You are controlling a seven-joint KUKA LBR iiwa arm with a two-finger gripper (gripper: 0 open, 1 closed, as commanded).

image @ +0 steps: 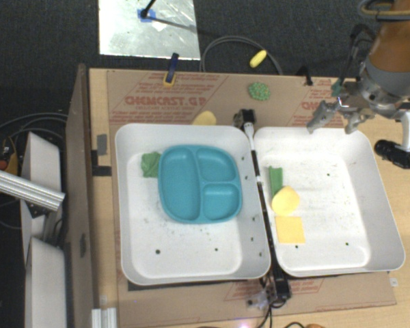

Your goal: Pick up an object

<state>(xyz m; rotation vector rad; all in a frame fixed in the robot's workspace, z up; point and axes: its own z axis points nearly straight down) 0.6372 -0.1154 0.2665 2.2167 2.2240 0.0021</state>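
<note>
Nothing is picked yet. The hand [336, 117] hovers at the right bin's [379, 203] far rim, released and carrying nothing. 3 objects, a yellow lemon [285, 200] among them, lie against that bin's left wall.

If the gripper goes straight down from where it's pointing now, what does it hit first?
Most likely the far rim of the right bin, or bare floor just inside its far right corner. The gripper hangs over that edge, well away from the yellow pieces. Depth is unclear from this slant.

high slanted view over both bins [260, 203]
</note>
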